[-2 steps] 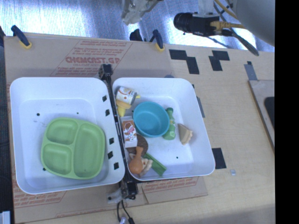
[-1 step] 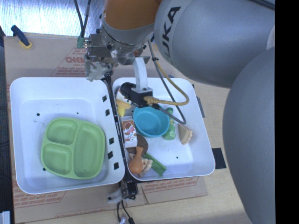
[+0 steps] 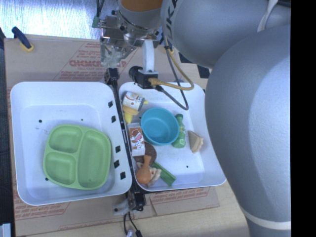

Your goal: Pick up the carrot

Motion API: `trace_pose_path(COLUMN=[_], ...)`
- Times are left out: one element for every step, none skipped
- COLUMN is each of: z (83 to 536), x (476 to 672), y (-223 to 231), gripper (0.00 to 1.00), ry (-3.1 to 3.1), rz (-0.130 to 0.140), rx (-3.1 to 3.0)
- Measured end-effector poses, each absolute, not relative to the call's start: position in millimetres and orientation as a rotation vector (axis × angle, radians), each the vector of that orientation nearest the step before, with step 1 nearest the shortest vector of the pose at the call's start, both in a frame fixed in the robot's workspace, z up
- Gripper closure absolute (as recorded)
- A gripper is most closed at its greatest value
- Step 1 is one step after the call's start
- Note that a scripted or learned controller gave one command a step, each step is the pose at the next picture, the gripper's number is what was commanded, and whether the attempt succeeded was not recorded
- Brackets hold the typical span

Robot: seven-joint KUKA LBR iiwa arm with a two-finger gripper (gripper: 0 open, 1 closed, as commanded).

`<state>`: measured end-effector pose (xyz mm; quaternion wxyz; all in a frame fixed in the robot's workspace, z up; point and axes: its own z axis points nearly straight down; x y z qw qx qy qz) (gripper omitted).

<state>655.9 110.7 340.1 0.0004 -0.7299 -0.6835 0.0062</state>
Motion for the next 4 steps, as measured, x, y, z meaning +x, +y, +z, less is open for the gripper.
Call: trace_pose_path(z=[284,186,190,190], x=[591.0,579.6,554.6,554.5], y=[166,90,61,61], gripper=[1.00,1.00,1.00,0.00], ry=[-1.717,-1.839,-0.828,-0.830], rz=[0.023,0.036,0.029,0.029], rx=[-2.625,-2.543,-3.024,-3.024])
